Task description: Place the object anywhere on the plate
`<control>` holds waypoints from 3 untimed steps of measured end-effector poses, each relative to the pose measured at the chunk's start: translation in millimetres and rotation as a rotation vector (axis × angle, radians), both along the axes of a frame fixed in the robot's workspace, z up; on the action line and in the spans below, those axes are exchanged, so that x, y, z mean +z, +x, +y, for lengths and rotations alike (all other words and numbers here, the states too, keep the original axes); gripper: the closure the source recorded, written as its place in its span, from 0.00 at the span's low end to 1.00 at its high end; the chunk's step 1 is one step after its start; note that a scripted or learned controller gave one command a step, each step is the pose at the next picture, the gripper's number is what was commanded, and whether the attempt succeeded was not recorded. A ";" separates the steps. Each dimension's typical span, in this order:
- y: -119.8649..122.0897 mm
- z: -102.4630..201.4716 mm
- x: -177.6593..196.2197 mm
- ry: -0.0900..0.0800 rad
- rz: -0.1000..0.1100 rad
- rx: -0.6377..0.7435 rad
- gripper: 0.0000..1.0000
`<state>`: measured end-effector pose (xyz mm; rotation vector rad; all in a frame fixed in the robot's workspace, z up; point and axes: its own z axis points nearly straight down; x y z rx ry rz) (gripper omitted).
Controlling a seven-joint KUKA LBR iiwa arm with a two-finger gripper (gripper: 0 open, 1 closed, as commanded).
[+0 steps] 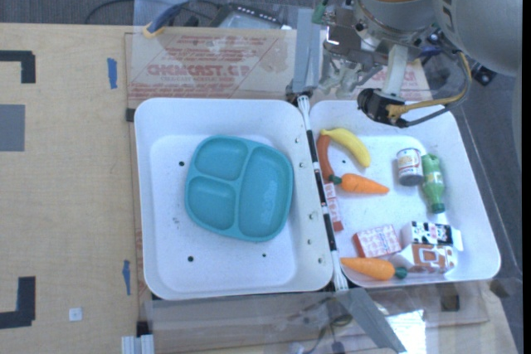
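The plate [240, 187], a smooth teal plastic tray with three rounded sections, sat in the left bin [158, 203]. The curved yellow banana [348, 145] lay in the right bin [473, 203], its long axis running upper-left to lower-right. The claw [353, 66] hovered above the far rim; couldn't tell if it was open.

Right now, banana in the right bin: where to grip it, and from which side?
Probably mid-body, from straight above. The banana lies flat near the right bin's back-left, curving diagonally, so set the fingers across its narrow width. The red piece hugs its lower-left and a carrot sits just below; the upper-right flank looks freer.
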<state>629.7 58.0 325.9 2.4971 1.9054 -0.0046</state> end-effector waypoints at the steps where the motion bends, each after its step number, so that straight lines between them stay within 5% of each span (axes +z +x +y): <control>1: -6.4 -76.8 -69.0 0.000 0.004 -0.084 1.00; 2: -5.1 -76.5 -61.3 -0.001 0.006 -0.083 1.00; 3: 23.7 -0.2 -93.7 0.001 0.001 -0.142 1.00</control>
